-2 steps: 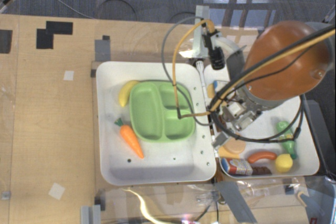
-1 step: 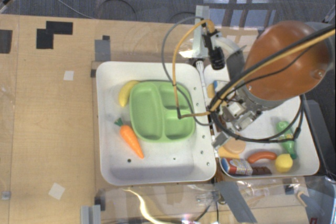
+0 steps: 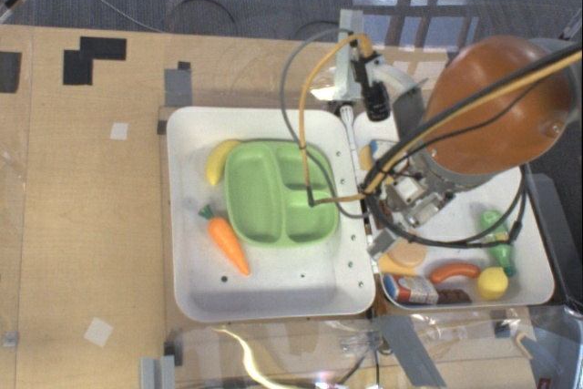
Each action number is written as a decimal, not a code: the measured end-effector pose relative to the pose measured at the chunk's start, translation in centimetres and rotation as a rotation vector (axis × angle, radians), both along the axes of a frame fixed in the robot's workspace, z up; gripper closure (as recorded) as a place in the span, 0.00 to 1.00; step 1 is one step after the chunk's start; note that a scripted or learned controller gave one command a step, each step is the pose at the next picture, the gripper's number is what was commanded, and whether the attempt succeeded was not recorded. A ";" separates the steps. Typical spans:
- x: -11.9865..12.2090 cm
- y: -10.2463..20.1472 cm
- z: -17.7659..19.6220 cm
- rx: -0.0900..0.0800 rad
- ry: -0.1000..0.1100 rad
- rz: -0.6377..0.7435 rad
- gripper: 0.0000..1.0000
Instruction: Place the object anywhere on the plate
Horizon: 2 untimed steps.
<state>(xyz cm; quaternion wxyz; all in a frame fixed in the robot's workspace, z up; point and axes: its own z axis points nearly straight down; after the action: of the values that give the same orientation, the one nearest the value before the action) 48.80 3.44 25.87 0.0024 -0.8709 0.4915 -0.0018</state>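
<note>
1. Over the right bin [image 3: 537, 282], the arm [image 3: 496, 118] reaches in from the right, wrist tilted down toward the divider.
2. Gripper [image 3: 387, 237]: jaw state cannot be told; cables hide it.
3. Left bin [image 3: 182, 278] holds the green plate [image 3: 273, 196], with banana [image 3: 217, 161] and carrot [image 3: 226, 243] beside it.
4. Wooden bench [image 3: 82, 223]; grey carpet behind.

On the table [image 3: 82, 223] two bins stand side by side. In the left bin [image 3: 273, 301] lies the plate [image 3: 273, 196], near the middle. The banana [image 3: 217, 161] lies at the plate's left rear corner, touching it. The carrot [image 3: 226, 243] lies at the plate's left front side. In the right bin [image 3: 537, 282], along the front wall, lie a can [image 3: 419, 291], a sausage [image 3: 454, 271] and a lemon [image 3: 493, 283]. The arm [image 3: 492, 118] hangs over the right bin's left part.
</note>
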 end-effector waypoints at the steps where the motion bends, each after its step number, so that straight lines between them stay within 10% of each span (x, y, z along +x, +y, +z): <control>1: 0.0 0.0 0.0 0.000 0.000 0.000 0.00; 2: 0.0 0.0 0.0 0.000 0.000 0.000 0.00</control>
<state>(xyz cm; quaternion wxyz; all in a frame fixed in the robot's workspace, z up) 48.80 3.44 25.87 0.0024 -0.8708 0.4915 -0.0018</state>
